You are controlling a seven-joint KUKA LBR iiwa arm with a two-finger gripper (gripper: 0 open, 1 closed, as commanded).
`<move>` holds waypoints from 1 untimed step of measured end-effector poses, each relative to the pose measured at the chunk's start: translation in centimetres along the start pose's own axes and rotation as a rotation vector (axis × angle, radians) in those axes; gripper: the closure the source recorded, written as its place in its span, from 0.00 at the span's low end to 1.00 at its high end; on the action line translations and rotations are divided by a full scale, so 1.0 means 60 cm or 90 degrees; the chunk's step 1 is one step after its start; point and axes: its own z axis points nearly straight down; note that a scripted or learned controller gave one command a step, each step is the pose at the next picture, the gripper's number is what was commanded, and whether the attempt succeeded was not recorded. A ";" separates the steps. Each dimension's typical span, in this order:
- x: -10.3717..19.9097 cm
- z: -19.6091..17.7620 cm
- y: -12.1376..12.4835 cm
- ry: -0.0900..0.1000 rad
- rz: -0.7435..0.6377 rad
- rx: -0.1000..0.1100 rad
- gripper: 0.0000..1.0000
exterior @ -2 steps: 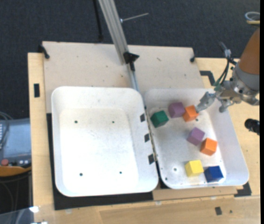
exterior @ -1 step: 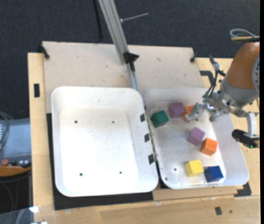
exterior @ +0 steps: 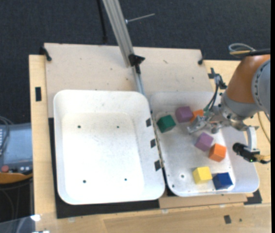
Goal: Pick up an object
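Camera view is showing the pincer (exterior: 200, 122) hovering in the right white bin (exterior: 176, 178) between two purple cubes (exterior: 184, 113) (exterior: 204, 141); whether it is spread or pressed together, I cannot tell.

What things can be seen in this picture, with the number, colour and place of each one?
Bins: 2, white, side by side on the bench.
Purple blocks: 2, in the right bin, one at upper middle, the other nearer the centre.
Green block: 1, right bin, near its left wall.
Orange block: 1, right bin, just right of the lower purple block.
Yellow block: 1, right bin, near front.
Blue block: 1, right of the yellow one.
Metal rail: 1, grey, slanting above the bins.
Arm: 1, grey and orange, reaching from the right.
Gripper: 1, above the right bin, between the purple blocks.
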 end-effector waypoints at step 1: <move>-0.003 -0.025 0.002 -0.001 0.002 -0.005 1.00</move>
